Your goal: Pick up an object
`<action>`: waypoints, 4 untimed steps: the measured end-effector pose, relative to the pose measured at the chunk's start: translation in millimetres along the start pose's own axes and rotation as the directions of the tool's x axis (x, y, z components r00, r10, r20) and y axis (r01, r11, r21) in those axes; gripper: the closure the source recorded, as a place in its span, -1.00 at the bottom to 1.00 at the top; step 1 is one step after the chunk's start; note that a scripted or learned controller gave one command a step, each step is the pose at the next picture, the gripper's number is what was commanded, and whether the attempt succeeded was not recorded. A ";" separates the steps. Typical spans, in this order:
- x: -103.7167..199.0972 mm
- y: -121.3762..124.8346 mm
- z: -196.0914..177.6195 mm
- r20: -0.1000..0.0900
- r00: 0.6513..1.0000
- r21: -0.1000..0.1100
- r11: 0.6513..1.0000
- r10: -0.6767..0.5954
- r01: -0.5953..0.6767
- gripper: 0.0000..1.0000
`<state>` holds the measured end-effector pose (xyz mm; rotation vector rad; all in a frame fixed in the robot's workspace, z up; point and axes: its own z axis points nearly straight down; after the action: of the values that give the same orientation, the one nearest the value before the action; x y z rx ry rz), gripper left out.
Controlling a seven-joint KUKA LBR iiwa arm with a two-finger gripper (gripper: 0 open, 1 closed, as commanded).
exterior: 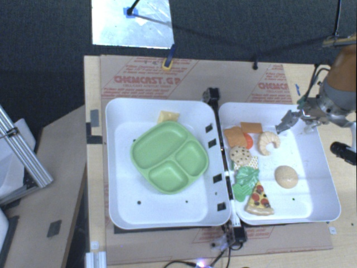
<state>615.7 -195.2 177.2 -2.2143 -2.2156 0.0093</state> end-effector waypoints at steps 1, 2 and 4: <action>0.3 3.2 -7.9 0.003 1.000 -0.013 1.000 -0.003 0.003 -1.00; 2.0 2.6 54.9 0.001 1.000 -0.008 1.000 -0.002 0.002 -1.00; 1.1 7.7 75.7 0.006 1.000 -0.024 1.000 -0.004 0.004 1.00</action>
<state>622.6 -193.9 101.4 -2.2248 -2.2347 -0.0106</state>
